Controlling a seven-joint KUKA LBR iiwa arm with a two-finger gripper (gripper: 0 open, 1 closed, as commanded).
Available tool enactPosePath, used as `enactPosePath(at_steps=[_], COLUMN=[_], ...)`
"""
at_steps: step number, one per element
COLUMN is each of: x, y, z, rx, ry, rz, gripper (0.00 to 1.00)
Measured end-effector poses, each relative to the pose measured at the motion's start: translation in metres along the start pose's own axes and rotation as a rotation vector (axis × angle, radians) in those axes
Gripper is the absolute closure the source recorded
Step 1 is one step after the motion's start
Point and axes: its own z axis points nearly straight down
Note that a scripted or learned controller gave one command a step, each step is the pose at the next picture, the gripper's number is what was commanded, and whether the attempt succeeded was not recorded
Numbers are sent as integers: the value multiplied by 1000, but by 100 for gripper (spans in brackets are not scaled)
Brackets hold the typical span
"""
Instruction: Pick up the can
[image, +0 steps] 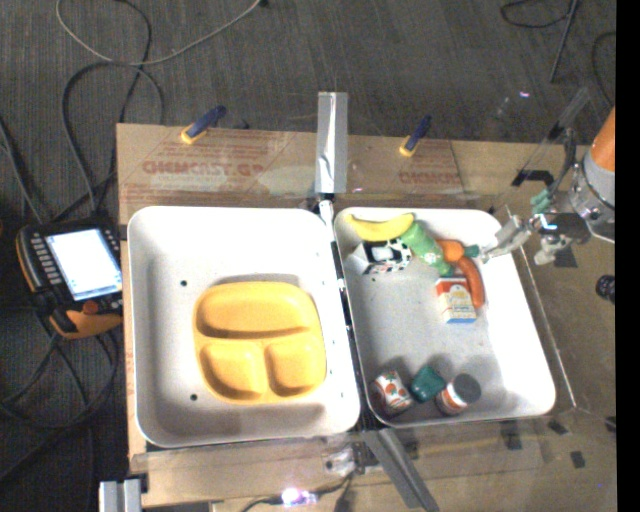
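Note:
Two small cans lie near the front wall of the right bin (520, 300). One can (392, 391) has a red and white label. The other can (458, 394) shows a dark round end and a red side. A teal block (428, 380) sits between them. My gripper (505, 240) hangs over the bin's far right rim, close to the carrot (470, 272) and well away from both cans. Nothing shows in its grasp.
At the back of the right bin lie a banana (382, 226), a green bottle (424, 246), a black and white toy (386, 256) and a small carton (458, 301). The left bin (160, 250) holds a yellow divided tray (262, 337). A tablet (80, 262) sits at the far left.

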Motion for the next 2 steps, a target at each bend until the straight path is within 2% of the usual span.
enactPosePath(at_steps=[1,2], x=[60,66], y=[-47,-31], z=[84,177], rx=[2,-12], ry=[0,-2], rz=[69,177], gripper=[0,0])
